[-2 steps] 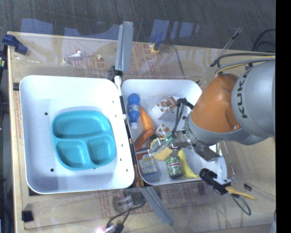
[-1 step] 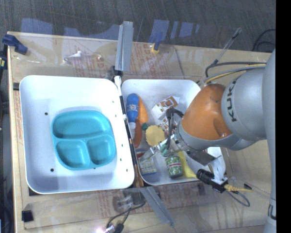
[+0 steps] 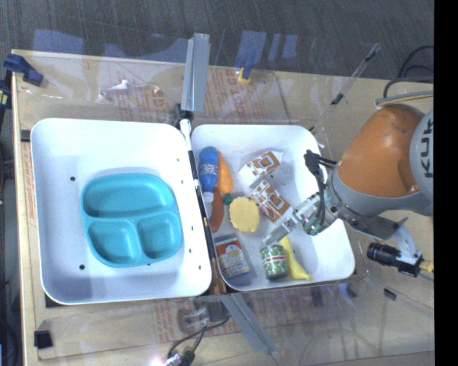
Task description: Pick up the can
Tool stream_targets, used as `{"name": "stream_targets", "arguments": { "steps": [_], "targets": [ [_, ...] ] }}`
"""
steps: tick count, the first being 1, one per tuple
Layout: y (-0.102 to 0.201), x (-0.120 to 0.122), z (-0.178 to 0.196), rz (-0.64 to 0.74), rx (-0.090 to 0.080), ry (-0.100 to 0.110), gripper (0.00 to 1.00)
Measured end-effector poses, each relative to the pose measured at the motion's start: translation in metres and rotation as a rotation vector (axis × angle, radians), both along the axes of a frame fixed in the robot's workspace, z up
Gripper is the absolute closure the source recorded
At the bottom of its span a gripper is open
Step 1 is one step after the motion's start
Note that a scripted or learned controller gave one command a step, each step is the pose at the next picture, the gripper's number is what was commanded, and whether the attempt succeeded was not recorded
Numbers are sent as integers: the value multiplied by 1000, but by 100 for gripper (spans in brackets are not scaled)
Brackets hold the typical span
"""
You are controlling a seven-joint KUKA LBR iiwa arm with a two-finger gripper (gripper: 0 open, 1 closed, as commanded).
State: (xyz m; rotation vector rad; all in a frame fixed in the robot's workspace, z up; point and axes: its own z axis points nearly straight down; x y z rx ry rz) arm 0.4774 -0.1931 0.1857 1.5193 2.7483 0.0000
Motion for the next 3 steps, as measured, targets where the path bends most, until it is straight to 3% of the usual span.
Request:
{"name": "stream_targets", "arguments": {
  "steps": [1, 2, 3],
  "targets": [
    [32, 3, -87, -271, 0, -8, 0],
    [-12, 0, -86, -5, 0, -1, 0],
    [34, -1, -81, -319, 2, 6, 0]
  ]
}}
